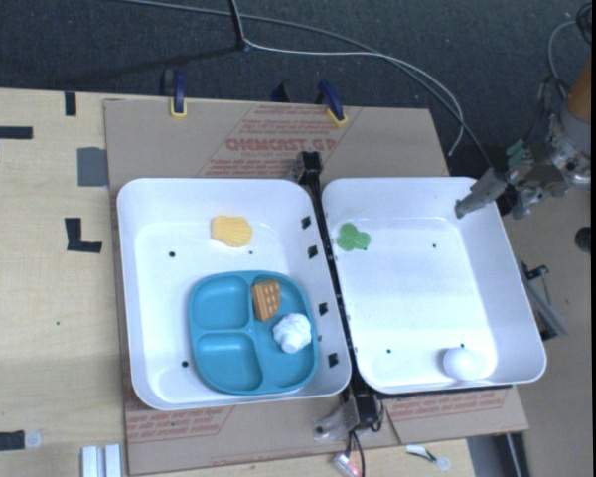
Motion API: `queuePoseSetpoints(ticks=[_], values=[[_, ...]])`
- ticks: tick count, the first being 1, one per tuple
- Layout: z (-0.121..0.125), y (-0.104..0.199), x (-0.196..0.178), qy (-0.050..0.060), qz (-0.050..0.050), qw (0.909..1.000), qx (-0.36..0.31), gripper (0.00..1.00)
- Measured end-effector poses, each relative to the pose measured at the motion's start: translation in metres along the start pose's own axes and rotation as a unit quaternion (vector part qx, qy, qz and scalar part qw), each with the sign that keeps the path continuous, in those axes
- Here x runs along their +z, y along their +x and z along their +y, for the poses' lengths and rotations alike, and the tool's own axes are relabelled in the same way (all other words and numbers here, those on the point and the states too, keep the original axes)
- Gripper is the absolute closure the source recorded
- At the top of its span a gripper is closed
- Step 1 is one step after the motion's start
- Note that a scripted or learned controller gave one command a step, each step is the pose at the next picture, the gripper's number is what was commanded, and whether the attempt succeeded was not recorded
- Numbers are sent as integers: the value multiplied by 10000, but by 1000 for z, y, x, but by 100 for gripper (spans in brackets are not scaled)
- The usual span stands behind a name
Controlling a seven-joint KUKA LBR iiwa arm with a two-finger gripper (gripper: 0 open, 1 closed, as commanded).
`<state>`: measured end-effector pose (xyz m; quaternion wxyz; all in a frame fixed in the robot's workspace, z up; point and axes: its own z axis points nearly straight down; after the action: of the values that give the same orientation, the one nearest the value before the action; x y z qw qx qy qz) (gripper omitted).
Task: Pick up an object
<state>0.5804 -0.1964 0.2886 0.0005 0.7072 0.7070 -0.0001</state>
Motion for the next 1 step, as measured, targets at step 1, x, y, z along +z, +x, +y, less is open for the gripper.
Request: queuePoseSetpoints(ticks=[1], values=[[82,28,13,14,9,10000,-21,0]])
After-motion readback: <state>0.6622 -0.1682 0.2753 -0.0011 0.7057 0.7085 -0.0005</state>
